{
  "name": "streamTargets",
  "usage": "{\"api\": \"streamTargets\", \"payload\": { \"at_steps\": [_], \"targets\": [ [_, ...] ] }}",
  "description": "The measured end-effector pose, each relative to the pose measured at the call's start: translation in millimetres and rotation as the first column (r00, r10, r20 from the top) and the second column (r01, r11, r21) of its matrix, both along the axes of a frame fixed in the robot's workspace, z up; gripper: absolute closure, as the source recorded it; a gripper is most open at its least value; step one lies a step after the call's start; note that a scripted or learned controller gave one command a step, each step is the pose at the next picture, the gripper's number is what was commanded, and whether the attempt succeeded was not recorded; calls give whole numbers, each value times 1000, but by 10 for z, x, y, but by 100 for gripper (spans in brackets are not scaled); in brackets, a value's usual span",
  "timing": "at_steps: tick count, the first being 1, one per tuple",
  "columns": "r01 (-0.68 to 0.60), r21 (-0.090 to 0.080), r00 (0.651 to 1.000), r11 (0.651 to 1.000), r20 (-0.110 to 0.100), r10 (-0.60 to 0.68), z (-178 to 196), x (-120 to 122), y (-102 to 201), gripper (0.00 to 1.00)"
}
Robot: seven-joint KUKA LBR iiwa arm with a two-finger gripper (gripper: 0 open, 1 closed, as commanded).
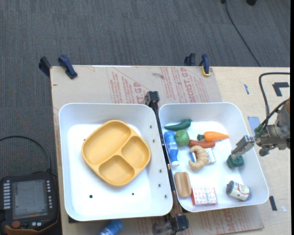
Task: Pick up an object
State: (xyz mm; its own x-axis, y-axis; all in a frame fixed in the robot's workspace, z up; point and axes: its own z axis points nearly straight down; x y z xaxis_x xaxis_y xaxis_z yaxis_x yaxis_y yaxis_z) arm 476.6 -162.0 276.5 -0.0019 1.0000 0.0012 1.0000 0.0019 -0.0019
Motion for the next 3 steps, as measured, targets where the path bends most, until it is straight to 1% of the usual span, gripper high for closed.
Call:
{"api": "streamTargets", "payload": {
  "at_steps": [1,2,3],
  "targets": [
    [2,1,1000,1000,-1,-2,-769,93,-165,0],
    [2,1,1000,1000,0,-2,-1681,585,-124,0],
    [7,-8,1000,1000,7,-6,-1851,209,627,0]
  ]
}}
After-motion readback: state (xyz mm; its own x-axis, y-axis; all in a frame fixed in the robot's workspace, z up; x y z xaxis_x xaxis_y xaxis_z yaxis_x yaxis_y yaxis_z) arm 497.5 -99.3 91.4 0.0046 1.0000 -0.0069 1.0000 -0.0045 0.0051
